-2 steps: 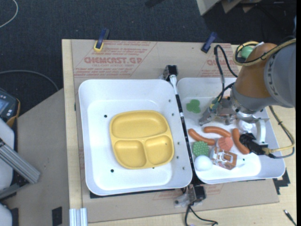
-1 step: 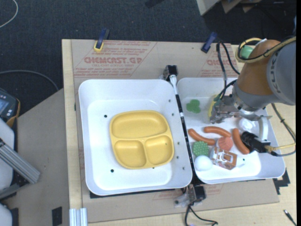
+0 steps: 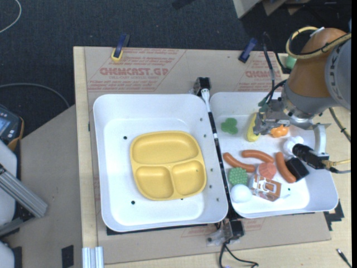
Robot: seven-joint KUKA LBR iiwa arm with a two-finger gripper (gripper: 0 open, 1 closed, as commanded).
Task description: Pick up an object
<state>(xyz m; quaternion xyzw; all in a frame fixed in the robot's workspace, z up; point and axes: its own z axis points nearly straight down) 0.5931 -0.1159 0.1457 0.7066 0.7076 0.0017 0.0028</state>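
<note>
My gripper (image 3: pixel 268 119) hangs low over the back of the right bin (image 3: pixel 321 197). It is just above a small orange piece (image 3: pixel 279 131) and right beside an upright yellow piece (image 3: pixel 253 125). A green leafy toy (image 3: pixel 229 125) lies to the left of them. Nearer the front lie three sausages (image 3: pixel 239 161) (image 3: pixel 258 154) (image 3: pixel 285 168), a pink round slice (image 3: pixel 269 170), a green bumpy piece (image 3: pixel 238 176), a white ball (image 3: pixel 241 193) and a clear wrapped packet (image 3: pixel 267 188). A small white piece (image 3: pixel 290 146) sits right of the orange one.
The left bin (image 3: pixel 109 149) holds a yellow compartment tray (image 3: pixel 166 163). A dark divider rail (image 3: pixel 213 138) runs between the two bins. The grey and orange arm (image 3: pixel 315 71) reaches in over the right bin's back right corner.
</note>
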